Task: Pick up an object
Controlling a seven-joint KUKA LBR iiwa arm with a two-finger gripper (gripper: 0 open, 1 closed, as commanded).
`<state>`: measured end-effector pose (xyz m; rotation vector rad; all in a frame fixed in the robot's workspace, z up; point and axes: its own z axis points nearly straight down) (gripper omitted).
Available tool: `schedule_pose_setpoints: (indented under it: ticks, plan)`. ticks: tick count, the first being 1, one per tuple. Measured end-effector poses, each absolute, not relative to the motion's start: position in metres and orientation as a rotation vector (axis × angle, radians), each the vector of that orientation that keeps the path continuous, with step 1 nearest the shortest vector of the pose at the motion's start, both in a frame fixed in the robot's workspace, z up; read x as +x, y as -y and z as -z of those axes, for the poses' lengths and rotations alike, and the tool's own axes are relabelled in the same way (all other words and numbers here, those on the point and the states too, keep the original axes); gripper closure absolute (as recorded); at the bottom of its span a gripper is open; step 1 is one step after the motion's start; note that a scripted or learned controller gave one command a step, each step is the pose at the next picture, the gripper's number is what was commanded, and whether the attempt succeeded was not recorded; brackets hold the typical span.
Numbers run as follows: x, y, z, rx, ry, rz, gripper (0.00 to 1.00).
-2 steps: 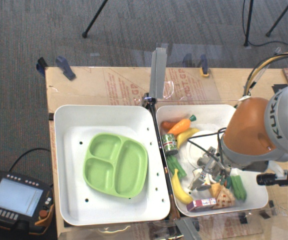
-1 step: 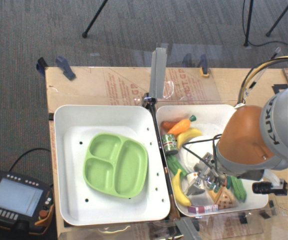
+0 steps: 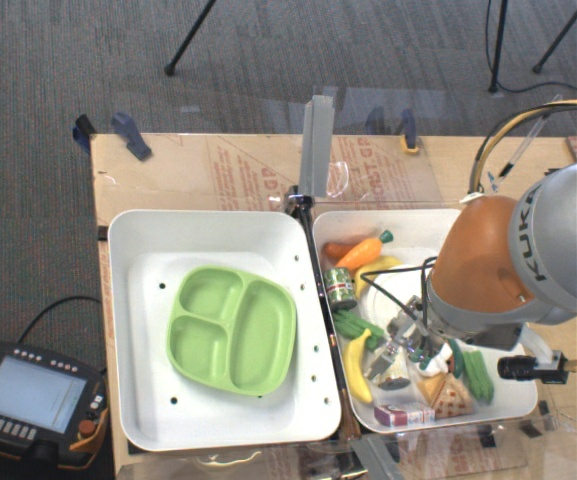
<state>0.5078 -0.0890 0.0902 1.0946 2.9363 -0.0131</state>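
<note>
Camera view looks down at a slant on a wooden table point(image 3: 218, 173) carrying two shallow white bins side by side. At the far left, off the table on the dark floor, sits a teach pendant point(image 3: 33, 398) with a lit screen, partly cut off by the lower edge. The left bin point(image 3: 128, 268) holds a single green divided plate point(image 3: 233, 330) with three compartments, lying flat near the bin's middle.

The right bin point(image 3: 388, 218) is crowded. Along its left side, from back to front: an orange carrot point(image 3: 365, 252) with a green tip, a small can point(image 3: 340, 286) with a greenish label, a dark green vegetable point(image 3: 353, 323) that is hard to name, and a yellow banana point(image 3: 356, 363) lying lengthwise. A second yellow piece point(image 3: 378, 265) peeks out just beside the can. Toward the front lie a wedge that looks like pizza or a sandwich slice point(image 3: 448, 396), a green pod-like item point(image 3: 476, 373) and a small pink-and-white box point(image 3: 403, 416) against the front wall.

The arm point(image 3: 528, 258) comes in from the right, its orange band broad over the bin's right half and hiding whatever lies beneath it. The wrist bends down and leftward, bringing the pincer point(image 3: 393, 353) low over the bin's centre, just right of the banana. Its metal parts and cables blur together with the clutter below, so I cannot tell whether it is spread or pressed together, nor whether anything sits within it.
</note>
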Motion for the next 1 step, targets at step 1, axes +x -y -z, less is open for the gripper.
schedule_pose_setpoints:
  ticks: [1]
  plan:
    - [0.498,0.0902,-0.0906,1.183,-2.896,0.008,0.0]
